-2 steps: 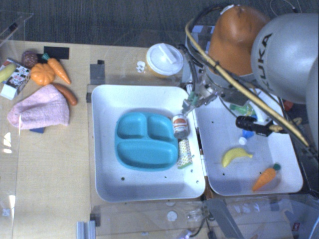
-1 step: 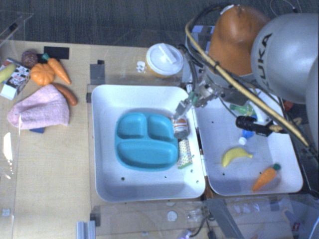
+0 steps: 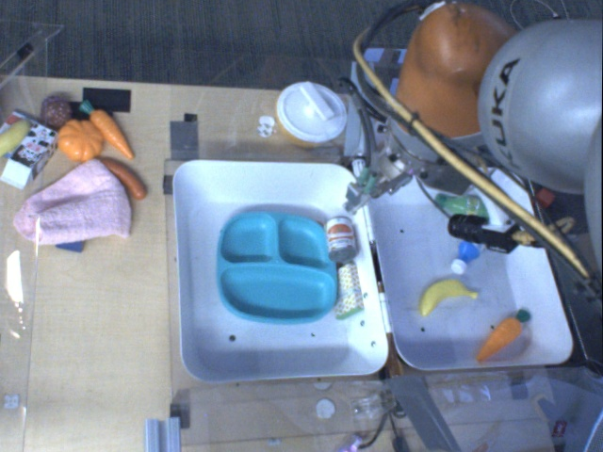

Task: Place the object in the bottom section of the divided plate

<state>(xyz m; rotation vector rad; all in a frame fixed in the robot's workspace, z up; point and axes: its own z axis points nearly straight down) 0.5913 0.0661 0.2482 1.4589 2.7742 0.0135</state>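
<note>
A blue divided plate [image 3: 276, 267] lies in the left white bin [image 3: 203, 342]. Its large bottom section holds nothing, and neither do the two smaller top sections. A small jar with a red-and-white label [image 3: 340, 237] stands against the plate's right rim. Just below the jar lies a green patterned packet [image 3: 349, 290]. My gripper [image 3: 361, 189] hangs over the wall between the two bins, a little above and to the right of the jar. I see nothing held in it.
The right bin [image 3: 542, 351] holds a yellow banana [image 3: 446, 296], an orange carrot [image 3: 499, 337], a blue-capped item [image 3: 467, 250] and a green object [image 3: 461, 204] under the arm. A white lid [image 3: 313, 111] sits behind the bins. A pink cloth [image 3: 75, 205] and toy vegetables [image 3: 92, 137] lie at far left.
</note>
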